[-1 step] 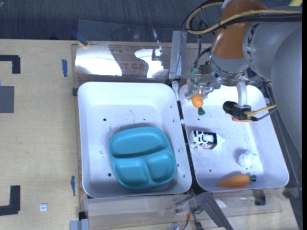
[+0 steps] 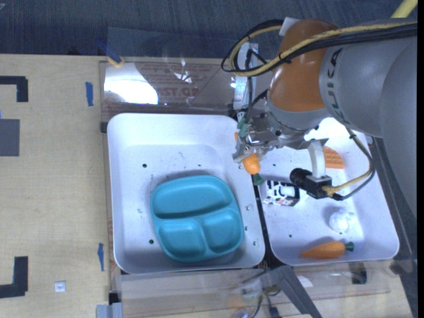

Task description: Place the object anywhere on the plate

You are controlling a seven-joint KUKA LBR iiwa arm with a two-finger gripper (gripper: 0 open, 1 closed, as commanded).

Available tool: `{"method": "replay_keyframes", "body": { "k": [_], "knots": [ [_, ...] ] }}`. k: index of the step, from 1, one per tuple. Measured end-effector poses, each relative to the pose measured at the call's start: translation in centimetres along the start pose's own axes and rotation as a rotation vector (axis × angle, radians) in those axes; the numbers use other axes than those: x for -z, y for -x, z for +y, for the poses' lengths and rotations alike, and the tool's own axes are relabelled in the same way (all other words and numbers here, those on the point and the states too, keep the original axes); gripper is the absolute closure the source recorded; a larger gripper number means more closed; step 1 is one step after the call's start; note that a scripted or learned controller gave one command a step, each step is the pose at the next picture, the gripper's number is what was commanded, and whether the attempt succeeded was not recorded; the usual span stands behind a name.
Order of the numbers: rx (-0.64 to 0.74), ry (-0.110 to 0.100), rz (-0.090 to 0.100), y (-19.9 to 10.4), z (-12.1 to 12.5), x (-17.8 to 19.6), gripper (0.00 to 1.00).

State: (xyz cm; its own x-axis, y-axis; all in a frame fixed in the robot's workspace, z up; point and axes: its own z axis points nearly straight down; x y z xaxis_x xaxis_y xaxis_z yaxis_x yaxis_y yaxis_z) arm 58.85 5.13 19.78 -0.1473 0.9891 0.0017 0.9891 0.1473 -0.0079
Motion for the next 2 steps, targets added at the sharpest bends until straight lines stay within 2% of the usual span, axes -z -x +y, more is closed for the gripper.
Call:
{"method": "replay_keyframes", "body": {
  "k": [1, 2],
  "knots": [
    [-0.203, -0.004, -0.002, -6.9, -5.9, 2.3, 1.0],
    [0.256, 0.002, -0.002, -8.3, -2.9, -8.1, 1.0]
  ]
}}
